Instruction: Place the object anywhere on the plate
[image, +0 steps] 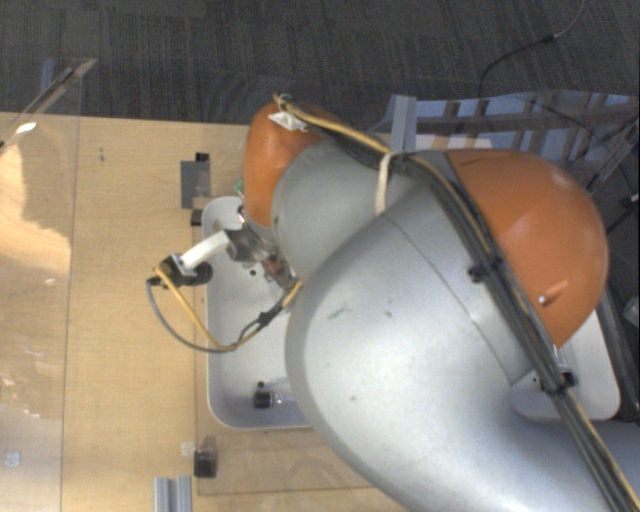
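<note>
the jaws' state is hiding from view as the grey arm (420, 330) is looming over the left white bin (235, 400), covering any plate.

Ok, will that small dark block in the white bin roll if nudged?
Probably not: the small dark block looks squat and boxy, so it should slide. It is tiny beside the white bin, so likely light. Material: too blurred to tell.

This looks like a robotics lab: a big grey and orange arm (440, 330) with cables strapped along it leans over a pale wooden bench (100, 300) with a white bin (235, 400), dark carpet (250, 50) behind.
</note>
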